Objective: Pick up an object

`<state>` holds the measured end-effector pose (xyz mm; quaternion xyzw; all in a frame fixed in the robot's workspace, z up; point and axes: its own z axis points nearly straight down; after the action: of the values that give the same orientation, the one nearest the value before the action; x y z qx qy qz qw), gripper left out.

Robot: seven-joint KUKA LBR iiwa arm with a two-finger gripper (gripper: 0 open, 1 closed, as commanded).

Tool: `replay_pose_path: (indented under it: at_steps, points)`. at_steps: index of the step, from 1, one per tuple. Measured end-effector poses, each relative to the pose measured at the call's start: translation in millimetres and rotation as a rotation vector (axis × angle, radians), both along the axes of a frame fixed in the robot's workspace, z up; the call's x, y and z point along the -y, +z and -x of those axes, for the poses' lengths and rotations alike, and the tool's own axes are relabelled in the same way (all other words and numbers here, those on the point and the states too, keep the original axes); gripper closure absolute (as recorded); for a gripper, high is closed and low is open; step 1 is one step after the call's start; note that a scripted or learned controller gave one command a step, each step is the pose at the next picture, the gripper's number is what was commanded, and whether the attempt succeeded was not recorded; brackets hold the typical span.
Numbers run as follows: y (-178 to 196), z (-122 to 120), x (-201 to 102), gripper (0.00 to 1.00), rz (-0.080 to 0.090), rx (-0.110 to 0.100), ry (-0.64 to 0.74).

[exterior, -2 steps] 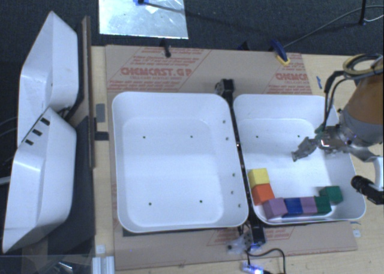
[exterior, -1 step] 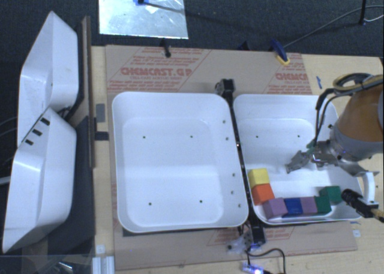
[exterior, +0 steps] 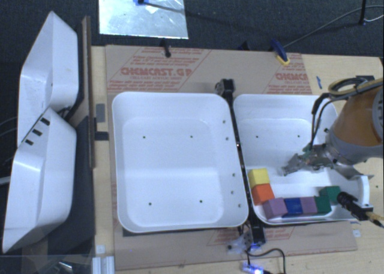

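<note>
Where right bin (exterior: 270, 117) dips: six blocks (exterior: 292, 202); pincer (exterior: 294, 164) above.

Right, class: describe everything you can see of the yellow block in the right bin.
The yellow block is a small cube-like piece, matte, looking like foam or painted wood. It sits flat near the right bin's left wall, towards its lower end. Its lower side meets an orange block. The gripper is to its right, apart from it.

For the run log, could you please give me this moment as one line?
gripper: over right white bin, holding nothing | coloured blocks: yellow, orange, purple, blue, green along near wall
</note>
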<state>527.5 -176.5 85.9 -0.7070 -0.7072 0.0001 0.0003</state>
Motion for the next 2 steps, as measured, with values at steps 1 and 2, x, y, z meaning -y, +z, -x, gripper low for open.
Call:
replay_pose_path:
  at_steps: [1,2]
  points:
    - [11,-1,0,1.00,0.001,0.002,0.000]
    - [54,1,0,1.00,0.001,0.004,0.000]
